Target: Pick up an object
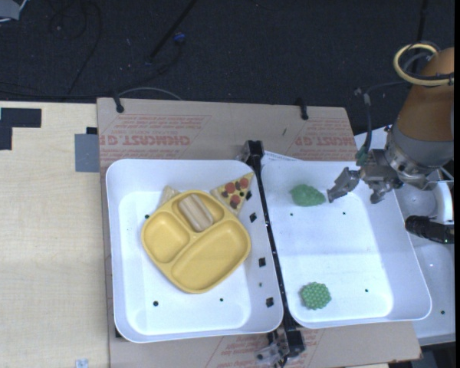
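The tool [362, 186] is seen over the upper right part of the right bin [414, 301], its two dark fingers spread wide apart and nothing caught between them. It hangs to the right of a pale green leafy piece, seemingly toy lettuce [307, 196], which lies on the bin floor near the far wall; one fingertip is near the piece's right edge but apart from it. A second candidate, a round green knobbly object [316, 295], perhaps a toy bunch of grapes or peas, rests near the front of the same bin, well apart from the tool.

In the left bin [126, 313] a yellow divided plate [215, 261] is set, with a tan bread-like piece [195, 211] in one compartment and a toy pizza slice [238, 189] beside its upper rim.

The step in hand is judged to be the approach to the leafy piece, it being the nearest. For this to be done well, the tool is best shifted left until the piece sits midway between the fingers, then lowered until the fingertips reach floor level, since the piece looks low and flat. The wide opening is best kept until the descent is finished. Care is needed with the nearby far wall and the divider between the bins, against which a finger could be caught.
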Available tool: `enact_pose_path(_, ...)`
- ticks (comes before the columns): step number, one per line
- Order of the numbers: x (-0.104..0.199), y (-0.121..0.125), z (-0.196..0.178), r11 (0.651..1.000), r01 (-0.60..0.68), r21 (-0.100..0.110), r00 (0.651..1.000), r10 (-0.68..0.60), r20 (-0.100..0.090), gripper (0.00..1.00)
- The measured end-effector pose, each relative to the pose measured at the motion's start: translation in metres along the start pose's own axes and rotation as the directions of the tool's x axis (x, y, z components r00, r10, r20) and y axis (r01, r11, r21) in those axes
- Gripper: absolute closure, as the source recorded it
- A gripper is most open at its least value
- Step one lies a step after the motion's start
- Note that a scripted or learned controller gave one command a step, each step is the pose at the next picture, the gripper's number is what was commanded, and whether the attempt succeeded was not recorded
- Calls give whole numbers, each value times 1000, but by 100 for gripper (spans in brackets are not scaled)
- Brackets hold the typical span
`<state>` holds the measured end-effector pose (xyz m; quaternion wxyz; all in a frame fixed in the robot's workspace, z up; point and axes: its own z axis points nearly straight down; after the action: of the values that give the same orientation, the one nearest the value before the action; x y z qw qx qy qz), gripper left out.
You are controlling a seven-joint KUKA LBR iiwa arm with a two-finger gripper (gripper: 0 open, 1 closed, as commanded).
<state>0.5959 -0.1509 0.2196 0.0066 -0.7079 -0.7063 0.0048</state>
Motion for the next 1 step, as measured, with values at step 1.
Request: enact_pose_path(1, 0, 2, -9, 1000, 2, -13, 1000, -2, 2, 0)
